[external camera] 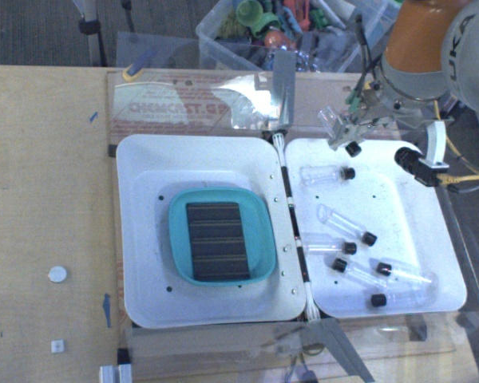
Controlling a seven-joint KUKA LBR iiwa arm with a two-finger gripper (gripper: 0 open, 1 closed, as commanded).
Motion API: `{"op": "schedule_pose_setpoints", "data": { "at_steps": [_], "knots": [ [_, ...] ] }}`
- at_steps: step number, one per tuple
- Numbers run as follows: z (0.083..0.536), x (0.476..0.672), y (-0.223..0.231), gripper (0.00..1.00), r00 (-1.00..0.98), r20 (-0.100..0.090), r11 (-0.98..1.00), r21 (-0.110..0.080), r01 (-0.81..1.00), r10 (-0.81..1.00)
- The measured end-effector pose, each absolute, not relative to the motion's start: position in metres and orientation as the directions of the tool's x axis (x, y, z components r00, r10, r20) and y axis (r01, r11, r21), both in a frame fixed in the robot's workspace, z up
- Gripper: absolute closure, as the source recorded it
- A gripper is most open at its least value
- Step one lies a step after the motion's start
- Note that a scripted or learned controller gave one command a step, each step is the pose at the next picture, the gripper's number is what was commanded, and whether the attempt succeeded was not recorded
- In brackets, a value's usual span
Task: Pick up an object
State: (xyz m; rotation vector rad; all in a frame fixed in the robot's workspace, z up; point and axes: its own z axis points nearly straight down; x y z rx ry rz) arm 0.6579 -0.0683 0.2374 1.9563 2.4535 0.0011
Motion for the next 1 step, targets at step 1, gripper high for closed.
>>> {"op": "schedule_pose_setpoints", "data": {
  "at_steps": [1],
  "knots": [
    [0.233, 0.6672, -0.0538, 1.0, -0.122, -0.003, 0.122, 0.004, 0.993, 0.993]
  ]
}}
